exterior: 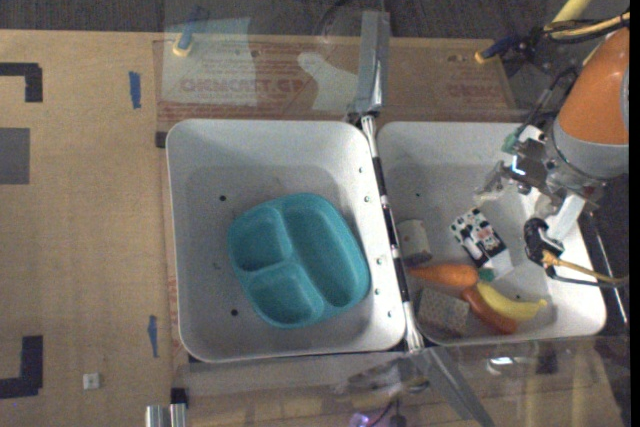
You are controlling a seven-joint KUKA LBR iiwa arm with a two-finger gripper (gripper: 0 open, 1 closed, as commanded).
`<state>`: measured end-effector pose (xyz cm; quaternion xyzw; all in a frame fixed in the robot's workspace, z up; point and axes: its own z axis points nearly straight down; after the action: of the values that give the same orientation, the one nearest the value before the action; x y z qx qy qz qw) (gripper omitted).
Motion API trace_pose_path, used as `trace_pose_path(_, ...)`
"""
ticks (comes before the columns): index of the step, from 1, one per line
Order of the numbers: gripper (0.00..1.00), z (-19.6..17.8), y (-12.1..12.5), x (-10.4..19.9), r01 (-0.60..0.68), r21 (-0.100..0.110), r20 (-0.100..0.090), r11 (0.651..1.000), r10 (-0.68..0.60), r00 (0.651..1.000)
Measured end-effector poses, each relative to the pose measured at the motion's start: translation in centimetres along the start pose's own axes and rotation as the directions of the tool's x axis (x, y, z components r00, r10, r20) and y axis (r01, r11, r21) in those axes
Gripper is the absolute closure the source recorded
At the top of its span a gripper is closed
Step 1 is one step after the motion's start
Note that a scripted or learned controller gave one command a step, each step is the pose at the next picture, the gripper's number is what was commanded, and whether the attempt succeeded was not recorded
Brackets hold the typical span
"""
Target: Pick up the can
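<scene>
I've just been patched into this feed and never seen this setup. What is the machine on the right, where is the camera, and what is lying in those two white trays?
One fixed camera looks down at a slant on a bench. The grey robot arm with the orange band reaches in from the right; its two-finger gripper hangs above the right white bin. I see nothing between its fingers. That bin holds a black-and-white printed can, an orange carrot, a yellow banana and two grey blocks. The left white bin holds a teal divided plate.
</scene>
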<state>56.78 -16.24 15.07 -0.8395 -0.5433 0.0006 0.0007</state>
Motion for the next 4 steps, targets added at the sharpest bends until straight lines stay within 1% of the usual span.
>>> trace_pose_path(1, 0.00, 1.4, 5.7, -2.3, 0.058, -0.003, 0.001, 0.998, -0.058, 0.998)
trace_pose_path(2, 0.00, 6.5, 9.4, 3.1, -0.017, 0.002, 0.004, 1.000, 0.017, 1.000)
trace_pose_path(3, 0.00, 3.6, 10.2, -0.2, 0.397, -0.005, 0.002, 0.918, -0.397, 0.918)
trace_pose_path(4, 0.00, 6.4, 7.5, 2.0, 0.364, -0.006, 0.002, 0.931, -0.364, 0.931)
